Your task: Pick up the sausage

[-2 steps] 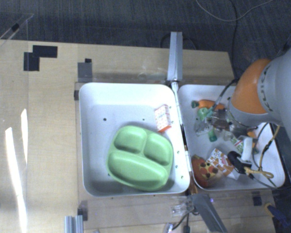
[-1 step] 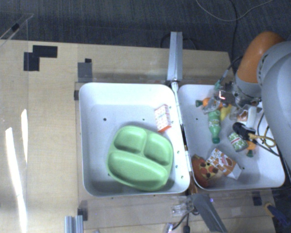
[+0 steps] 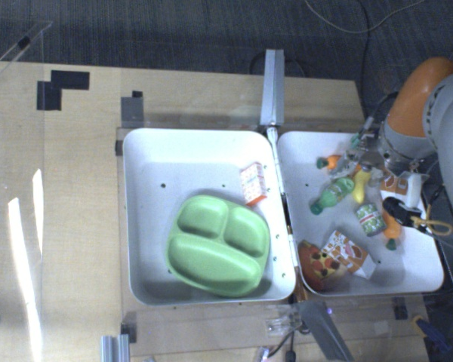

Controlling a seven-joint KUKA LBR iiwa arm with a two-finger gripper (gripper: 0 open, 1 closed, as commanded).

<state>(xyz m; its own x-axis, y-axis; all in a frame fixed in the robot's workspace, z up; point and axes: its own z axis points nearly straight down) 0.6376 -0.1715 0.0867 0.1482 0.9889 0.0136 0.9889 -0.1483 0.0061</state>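
Nearest the camera, at about six o'clock in the right bin (image 3: 436, 281), lie a pizza slice (image 3: 315, 265) and a printed carton (image 3: 343, 250). In the left bin (image 3: 133, 225) a green divided plate (image 3: 219, 244) fills the near half, with a small snack packet (image 3: 252, 182) beyond it.

Further back, at roughly three o'clock in the right bin, a short brown-and-orange piece is probably the sausage (image 3: 392, 229) — the view is too coarse to be sure. It rests on the bin floor just beside a small can (image 3: 370, 219).

Beyond these, a green bottle (image 3: 329, 195) and a yellow item (image 3: 360, 186) sit near the centre, and the gripper (image 3: 361, 153) hangs at about twelve o'clock, well apart from the sausage. Whether it is open or closed cannot be told; nothing is seen in its grasp. By this showing the pick has not been made — approach, grasp and lift are all left to do.
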